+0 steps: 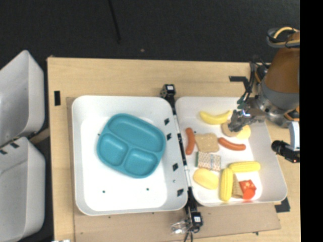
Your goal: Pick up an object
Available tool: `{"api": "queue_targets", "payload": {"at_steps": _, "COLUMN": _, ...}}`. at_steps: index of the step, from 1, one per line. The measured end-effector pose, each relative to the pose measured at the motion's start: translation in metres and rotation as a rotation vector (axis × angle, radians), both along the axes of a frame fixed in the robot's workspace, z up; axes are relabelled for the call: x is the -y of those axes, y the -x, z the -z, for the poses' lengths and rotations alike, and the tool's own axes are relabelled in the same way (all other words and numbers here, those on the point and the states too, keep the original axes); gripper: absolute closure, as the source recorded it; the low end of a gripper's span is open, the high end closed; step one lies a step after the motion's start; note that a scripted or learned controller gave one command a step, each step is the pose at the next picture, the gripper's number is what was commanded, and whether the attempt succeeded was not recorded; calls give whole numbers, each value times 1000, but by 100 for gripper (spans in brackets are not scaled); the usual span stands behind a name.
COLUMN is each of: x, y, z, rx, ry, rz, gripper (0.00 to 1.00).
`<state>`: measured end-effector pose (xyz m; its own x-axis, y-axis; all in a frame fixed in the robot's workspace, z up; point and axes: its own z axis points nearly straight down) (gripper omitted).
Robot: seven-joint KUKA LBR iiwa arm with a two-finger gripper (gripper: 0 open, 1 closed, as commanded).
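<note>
My gripper (236, 123) hangs low over the upper right part of the right bin (272, 165), right above a tan round piece (229, 131) and a pale yellow piece (244, 133). A yellow banana (214, 117) lies just to its left. Below it lies a red sausage (232, 144). A second sausage (190, 140), a slice of bread (207, 142), a patterned cracker (209, 161), a yellow lemon-like piece (206, 178), two corn cobs (226, 184) (244, 167) and a red piece (248, 189) fill the rest of that bin.
The left bin (83, 185) holds a blue divided plate (131, 145). A black clip (168, 91) sits at the top of the seam between the bins. The arm's orange band (283, 74) rises at the right edge of the bench.
</note>
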<state>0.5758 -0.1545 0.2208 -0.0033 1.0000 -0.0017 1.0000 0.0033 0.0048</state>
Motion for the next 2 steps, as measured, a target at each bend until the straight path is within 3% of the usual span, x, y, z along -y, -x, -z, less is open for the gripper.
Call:
{"api": "queue_targets", "payload": {"at_steps": 1, "x": 1, "y": -1, "z": -19, "rx": -6, "ry": -1, "rz": -1, "gripper": 100}}
{"api": "queue_targets", "payload": {"at_steps": 2, "x": -49, "y": 13, "z": -13, "rx": -7, "ry": -1, "rz": -1, "gripper": 100}}
